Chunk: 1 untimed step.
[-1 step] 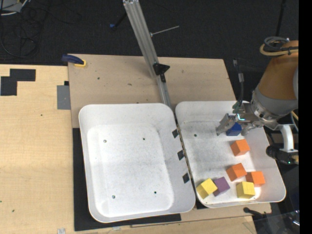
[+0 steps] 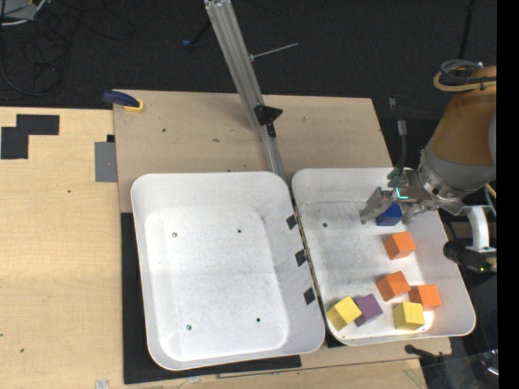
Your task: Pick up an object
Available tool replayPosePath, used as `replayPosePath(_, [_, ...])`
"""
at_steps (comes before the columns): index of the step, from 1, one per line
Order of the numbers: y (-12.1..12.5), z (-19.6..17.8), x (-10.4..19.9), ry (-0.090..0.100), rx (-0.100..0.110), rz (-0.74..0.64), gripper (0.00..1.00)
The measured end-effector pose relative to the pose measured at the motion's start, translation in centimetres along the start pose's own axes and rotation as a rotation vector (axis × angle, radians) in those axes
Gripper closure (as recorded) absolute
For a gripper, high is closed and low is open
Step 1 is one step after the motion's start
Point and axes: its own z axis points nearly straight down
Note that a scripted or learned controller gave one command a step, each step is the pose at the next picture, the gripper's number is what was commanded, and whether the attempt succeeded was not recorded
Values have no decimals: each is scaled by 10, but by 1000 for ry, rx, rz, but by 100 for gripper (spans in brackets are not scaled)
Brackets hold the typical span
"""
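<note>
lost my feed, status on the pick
Tool low in right bin, at blue block. Grasp unconfirmed. Orange block close beside.

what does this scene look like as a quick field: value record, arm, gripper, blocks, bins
arm: grey with orange band, reaching in from the right
gripper: low over the right bin, at a blue block
grasp: unclear whether the blue block is held
right bin: three orange blocks, two yellow blocks, one purple block, clustered towards the near right corner
left bin: white, beside the right bin
</note>
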Motion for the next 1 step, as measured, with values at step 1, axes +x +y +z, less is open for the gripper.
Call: replayPosePath(1, [1,63,7,1,7,-2,0])
